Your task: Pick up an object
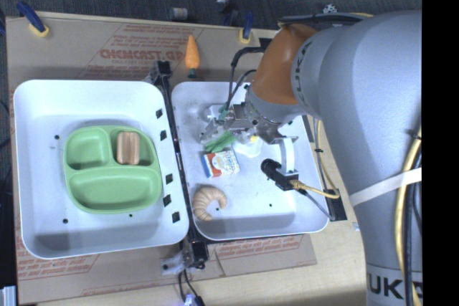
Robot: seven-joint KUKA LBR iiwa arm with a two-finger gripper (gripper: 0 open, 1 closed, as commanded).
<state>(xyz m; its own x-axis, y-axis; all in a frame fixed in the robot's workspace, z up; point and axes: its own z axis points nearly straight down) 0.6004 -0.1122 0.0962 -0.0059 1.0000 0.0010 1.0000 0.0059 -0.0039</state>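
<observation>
Jaws low over the far-middle part of the right bin (305, 220), under the grey arm (344, 82) and its orange band (276, 72); released or clenched, cannot tell, and nothing can be seen held between them. Green pod (217, 142) lies slanted just beside the jaws on the near side; contact unclear. White carton (221, 164) with blue and red print lies flat just below the green pod. Pale round piece (251, 147) just right of the carton, partly under the wrist. Croissant (207, 201) near the bin's front left corner, apart from the carton. Left bin (36, 154): green divided plate (107, 190), brown roll (128, 147) in its far right compartment. Carrot (192, 54) on the tabletop (86, 46) beyond the bins
</observation>
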